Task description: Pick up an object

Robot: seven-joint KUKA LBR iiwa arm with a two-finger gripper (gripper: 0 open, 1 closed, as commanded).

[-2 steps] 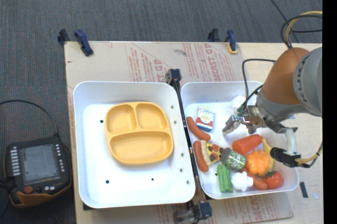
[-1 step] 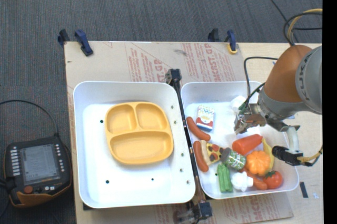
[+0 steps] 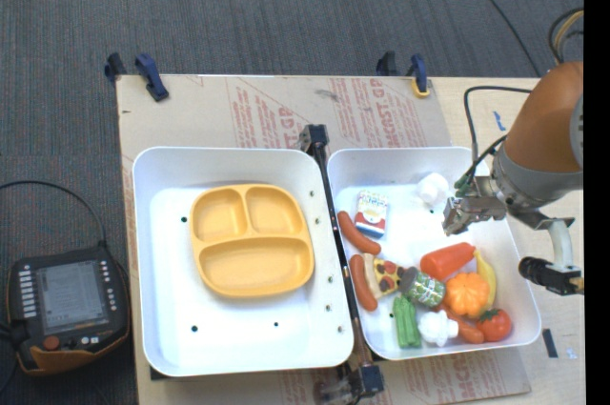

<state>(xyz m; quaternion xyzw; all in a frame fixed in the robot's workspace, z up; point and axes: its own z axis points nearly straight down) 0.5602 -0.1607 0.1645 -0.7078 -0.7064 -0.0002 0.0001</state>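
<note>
My gripper (image 3: 457, 218) hangs over the right bin (image 3: 400, 167), near its right side, just above the carrot (image 3: 446, 259) and right of the white garlic-like piece (image 3: 433, 189). Nothing shows between its fingers. Below it lie toy foods: an orange pumpkin (image 3: 467, 293), a tomato (image 3: 495, 324), a banana (image 3: 487, 272), a pizza slice (image 3: 382, 275), two sausages (image 3: 358, 232), a green pepper (image 3: 407, 325), a white cauliflower (image 3: 437, 328) and a small carton (image 3: 373, 213).
The left bin (image 3: 162, 203) holds a yellow divided plate (image 3: 253, 237). A metal divider (image 3: 332, 203) runs between the bins. Clamps (image 3: 151, 74) grip the board's far edge. A teach pendant (image 3: 67, 301) lies on the floor at left.
</note>
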